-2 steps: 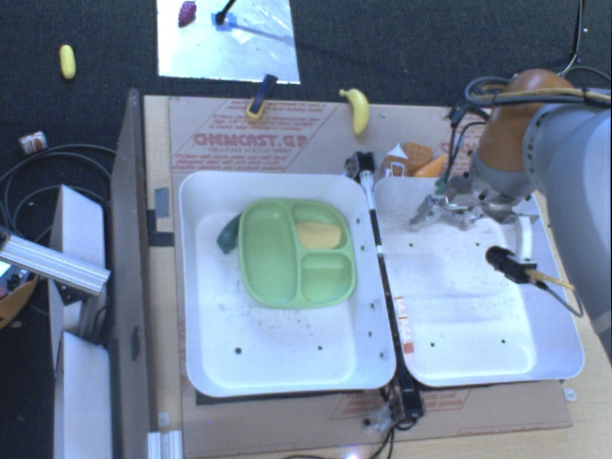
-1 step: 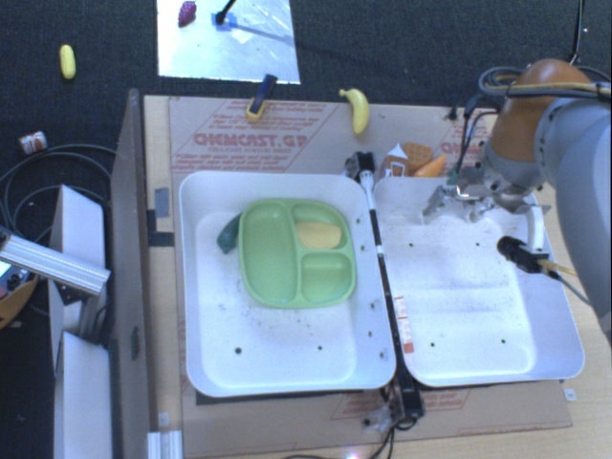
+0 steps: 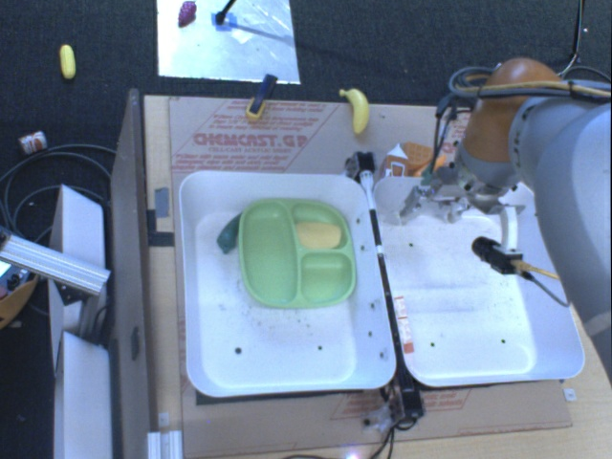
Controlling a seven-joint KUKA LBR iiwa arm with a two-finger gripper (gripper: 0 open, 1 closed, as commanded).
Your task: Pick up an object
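Bench, cardboard sheet, two white bins side by side. Gripper (image 3: 427, 204) sits low over the right bin's (image 3: 478, 357) far-left corner. Can't tell if it's released or clenched, and I see no object at it. Nearest candidates are across the divider in the left bin (image 3: 287, 366): green tray (image 3: 277, 271) with a yellow piece (image 3: 318, 233) in its upper-right compartment, and a teal item (image 3: 229, 234) touching the tray's left edge. Banana (image 3: 358, 109) lies outside, behind the bins. Judgement: pick not done, whole grasp and lift left to do; arm likely needs to cross left.
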